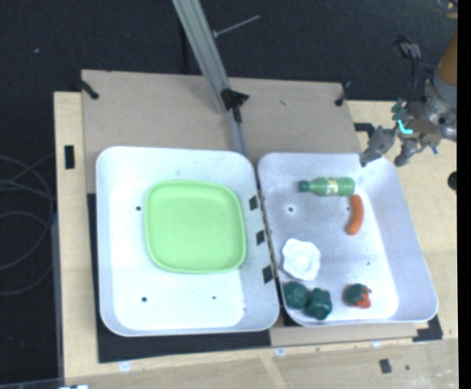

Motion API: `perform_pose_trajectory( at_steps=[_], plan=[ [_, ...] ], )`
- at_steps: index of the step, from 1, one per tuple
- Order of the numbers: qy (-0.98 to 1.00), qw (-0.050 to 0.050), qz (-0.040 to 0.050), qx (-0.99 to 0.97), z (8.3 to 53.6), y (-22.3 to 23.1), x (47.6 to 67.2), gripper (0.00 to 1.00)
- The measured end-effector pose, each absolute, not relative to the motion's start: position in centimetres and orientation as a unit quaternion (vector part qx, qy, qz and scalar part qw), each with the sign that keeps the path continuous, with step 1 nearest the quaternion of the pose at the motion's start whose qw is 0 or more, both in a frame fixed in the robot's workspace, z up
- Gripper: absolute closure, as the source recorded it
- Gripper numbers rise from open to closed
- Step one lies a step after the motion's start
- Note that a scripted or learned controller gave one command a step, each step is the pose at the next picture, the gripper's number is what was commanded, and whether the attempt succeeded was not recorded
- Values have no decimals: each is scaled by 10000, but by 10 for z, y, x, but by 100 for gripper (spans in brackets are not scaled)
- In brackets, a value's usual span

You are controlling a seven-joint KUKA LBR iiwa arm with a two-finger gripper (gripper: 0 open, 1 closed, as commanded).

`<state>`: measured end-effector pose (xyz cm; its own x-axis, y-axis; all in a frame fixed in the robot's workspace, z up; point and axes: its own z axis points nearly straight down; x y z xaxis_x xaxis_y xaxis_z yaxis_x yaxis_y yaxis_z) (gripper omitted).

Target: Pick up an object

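My gripper point(387, 153) hangs above the far right corner of the right bin point(405, 241), its two fingers spread apart and nothing between them. Inside that bin lie a small green bottle point(327, 186) on its side near the far wall, an orange carrot-like piece point(354, 215) just below it, a white cup-like object point(301, 258) at the left, two dark green pieces point(307, 298) at the near left, and a small red and green piece point(357, 296) at the near right. The bottle is the closest thing to the gripper, down and to its left.
The left bin point(122, 241) holds a light green square plate point(194, 226). A grey metal pole point(203, 43) slants down from the top to the seam between the bins. Cables point(8, 217) lie on the dark floor at the left.
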<state>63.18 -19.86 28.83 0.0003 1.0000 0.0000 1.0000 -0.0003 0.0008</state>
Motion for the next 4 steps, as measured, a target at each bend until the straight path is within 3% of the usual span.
perform_pose_trajectory(
  at_steps=[1, 4],
  plan=[
    [7070, 3, 3, 7072, 288, -199, 632, 0],
    [7067, -18, -14, 7075, 123, -199, 613, 0]
  ],
)
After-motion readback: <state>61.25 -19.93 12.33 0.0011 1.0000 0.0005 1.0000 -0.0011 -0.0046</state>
